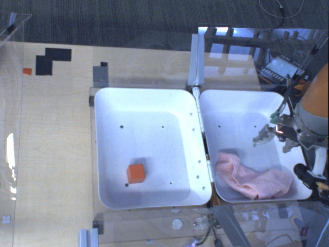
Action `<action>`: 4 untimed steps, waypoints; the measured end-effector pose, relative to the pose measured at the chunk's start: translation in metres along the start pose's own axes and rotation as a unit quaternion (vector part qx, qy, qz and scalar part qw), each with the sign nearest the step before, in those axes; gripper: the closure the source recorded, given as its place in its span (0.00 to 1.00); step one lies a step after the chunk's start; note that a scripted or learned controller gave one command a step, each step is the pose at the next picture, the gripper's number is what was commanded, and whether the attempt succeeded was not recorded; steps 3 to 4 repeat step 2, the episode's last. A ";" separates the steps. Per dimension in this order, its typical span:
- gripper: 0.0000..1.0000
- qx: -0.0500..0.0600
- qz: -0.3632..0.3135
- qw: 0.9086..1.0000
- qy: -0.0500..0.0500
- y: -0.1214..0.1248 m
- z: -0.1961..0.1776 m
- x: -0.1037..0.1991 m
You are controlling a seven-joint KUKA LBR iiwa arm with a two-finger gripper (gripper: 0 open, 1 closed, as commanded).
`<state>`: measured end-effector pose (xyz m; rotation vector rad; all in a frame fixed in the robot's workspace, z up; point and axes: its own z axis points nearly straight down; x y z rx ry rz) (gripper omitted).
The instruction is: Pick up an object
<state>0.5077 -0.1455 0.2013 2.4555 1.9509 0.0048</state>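
Two shallow white bins sit side by side on a light wood bench. The left bin has just one thing in it, a small orange cube, down in the near-left part of the floor and well apart from the walls.

The right bin has a pink cloth crumpled along its near edge, stretching from near the divider between the bins toward the right wall.

The arm comes in from the right, grey with the orange band showing at the edge of the view. Its gripper hangs over the right side of the right bin, a bit farther back than the cloth and pointing left. Honestly can't tell how far apart it's set, that part is too small and blurry. Nothing visibly in it.

Far left on the bench there's some black tape and a little orange marker.
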 end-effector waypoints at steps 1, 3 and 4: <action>0.00 -0.005 -0.082 0.997 0.001 0.016 0.111 -0.001; 0.00 -0.006 -0.105 0.994 0.002 0.023 0.111 0.060; 0.00 -0.006 -0.105 0.994 0.002 0.023 0.111 0.060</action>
